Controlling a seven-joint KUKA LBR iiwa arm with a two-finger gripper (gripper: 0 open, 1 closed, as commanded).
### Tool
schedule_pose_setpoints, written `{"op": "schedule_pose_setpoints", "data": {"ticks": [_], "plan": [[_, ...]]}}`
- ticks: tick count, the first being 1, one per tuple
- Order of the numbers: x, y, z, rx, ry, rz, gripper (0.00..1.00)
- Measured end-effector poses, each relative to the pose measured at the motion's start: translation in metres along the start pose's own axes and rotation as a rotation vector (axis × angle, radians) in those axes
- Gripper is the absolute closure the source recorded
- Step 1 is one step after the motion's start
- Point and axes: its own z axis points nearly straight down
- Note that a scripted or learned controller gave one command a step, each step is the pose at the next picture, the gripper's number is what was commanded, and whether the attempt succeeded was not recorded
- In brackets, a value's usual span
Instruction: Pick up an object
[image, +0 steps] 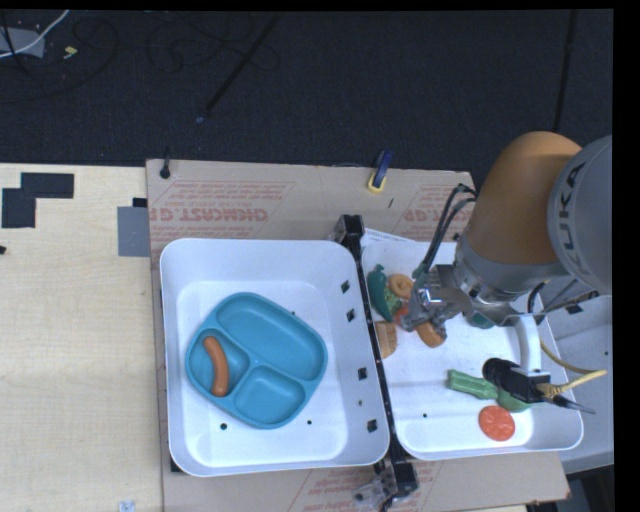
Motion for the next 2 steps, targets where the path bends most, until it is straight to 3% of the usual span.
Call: {"op": "schedule_pose_setpoints", "data": {"ticks": [1,2], "plan": [[-0.003,0.013,-0.017,-0.004,-0.001,0.0,1.0],[0.0,0.012,0.002,0.0,-0.001,0.003,1.0]]}}
